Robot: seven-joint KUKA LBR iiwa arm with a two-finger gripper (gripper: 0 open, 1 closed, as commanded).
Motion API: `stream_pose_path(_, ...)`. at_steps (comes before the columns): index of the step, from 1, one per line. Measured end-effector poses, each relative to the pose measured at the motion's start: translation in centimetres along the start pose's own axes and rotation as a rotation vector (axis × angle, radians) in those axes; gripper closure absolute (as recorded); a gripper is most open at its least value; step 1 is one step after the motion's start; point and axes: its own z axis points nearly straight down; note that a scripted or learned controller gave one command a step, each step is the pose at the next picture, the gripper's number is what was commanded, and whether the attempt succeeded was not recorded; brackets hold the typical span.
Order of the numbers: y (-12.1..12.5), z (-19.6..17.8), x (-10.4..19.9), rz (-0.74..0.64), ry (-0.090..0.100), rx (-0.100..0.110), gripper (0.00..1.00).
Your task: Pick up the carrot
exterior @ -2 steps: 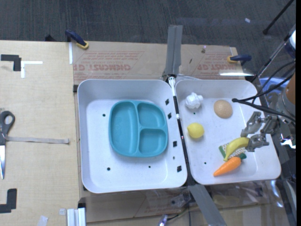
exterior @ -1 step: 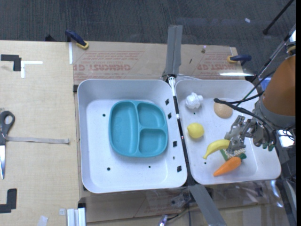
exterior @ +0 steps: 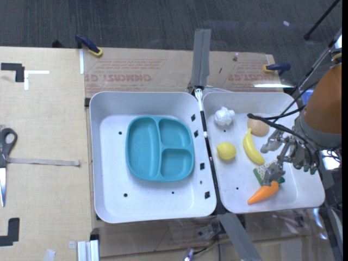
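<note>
Since carrot lies at front of right bin, long axis slanting up-right, leafy end touching tool just above. Cannot tell tool's state.

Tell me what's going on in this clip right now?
A grey KUKA arm reaches in from the right, its gripper low over the right-hand bin, just above the leafy end of the carrot. The carrot lies on the bin floor beside a banana and a lemon. The left bin holds a teal divided plate.
</note>
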Motion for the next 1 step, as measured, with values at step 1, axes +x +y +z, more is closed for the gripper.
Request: stream_pose_path(1, -2.44, 8.83, 0.85, -0.023, -0.002, 0.0, 0.0)
